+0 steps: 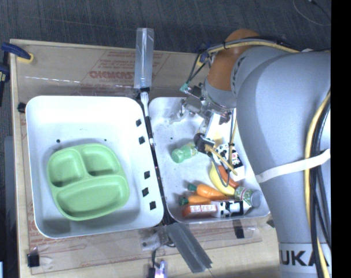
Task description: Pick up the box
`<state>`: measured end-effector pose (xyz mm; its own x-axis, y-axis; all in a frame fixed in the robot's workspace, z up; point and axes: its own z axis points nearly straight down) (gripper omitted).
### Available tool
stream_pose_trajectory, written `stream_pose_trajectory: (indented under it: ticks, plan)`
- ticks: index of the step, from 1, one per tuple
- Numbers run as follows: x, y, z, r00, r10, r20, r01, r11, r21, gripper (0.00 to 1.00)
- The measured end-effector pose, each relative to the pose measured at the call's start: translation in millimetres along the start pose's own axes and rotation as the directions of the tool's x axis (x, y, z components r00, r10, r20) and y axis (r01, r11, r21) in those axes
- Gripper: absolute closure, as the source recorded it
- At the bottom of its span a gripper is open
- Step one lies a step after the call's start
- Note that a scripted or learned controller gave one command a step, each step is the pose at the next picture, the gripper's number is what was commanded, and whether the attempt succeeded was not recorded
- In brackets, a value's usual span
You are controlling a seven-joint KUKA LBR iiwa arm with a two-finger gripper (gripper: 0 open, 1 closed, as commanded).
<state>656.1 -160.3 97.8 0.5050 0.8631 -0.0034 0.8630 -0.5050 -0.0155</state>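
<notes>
At the right bin's (167, 133) twelve o'clock the gripper (188, 110) hangs, grip unreadable; the box (200, 211), at six, seems unlifted.

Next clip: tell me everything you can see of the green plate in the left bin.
The green plate is pale, plastic-looking, with rounded corners and three compartments: two small ones at the far side, one long one nearer. It lies flat, right way up, slightly turned, on the floor of the left bin, toward its near left corner, touching nothing else.
</notes>
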Motion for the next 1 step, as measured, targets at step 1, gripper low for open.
stream_pose_trajectory:
  ticks: [1]
  plan:
    - [8.5,-5.4,-21.1,0.991,-0.132,0.0,0.132,0.991,-0.008,0.0]
